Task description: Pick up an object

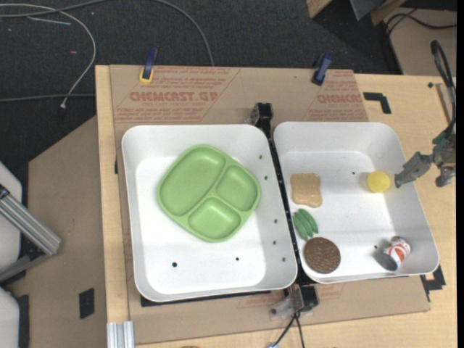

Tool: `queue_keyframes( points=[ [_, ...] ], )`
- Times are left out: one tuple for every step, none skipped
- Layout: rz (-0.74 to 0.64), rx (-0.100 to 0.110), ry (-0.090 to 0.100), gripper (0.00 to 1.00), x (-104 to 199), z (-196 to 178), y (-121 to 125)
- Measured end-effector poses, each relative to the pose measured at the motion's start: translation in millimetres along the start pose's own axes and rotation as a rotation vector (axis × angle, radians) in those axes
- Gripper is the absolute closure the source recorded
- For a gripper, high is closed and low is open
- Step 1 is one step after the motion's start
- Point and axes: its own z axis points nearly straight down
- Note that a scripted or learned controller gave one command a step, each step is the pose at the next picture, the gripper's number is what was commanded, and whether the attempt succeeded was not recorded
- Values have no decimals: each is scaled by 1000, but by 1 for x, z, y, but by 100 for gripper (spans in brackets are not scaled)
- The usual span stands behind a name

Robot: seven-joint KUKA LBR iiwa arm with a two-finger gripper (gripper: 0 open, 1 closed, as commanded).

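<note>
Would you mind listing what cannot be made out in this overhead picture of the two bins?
- Gripper: too small and blurred in the camera view to tell how it is set; the arm is cut off by the right edge.
- Red and white object: too small to identify.
- Brown round object: surface detail blurred, kind unclear.

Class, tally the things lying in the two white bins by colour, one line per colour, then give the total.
Green: 2, divided plate, leafy piece
Tan: 1, toast
Yellow: 1, ball
Brown: 1, round patty
Red and white: 1, small item
Total: 6
</note>
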Motion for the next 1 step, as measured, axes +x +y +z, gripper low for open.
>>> queue_keyframes(
  points=[
    [-4,-11,-3,0,1,-5,2]
  ],
)
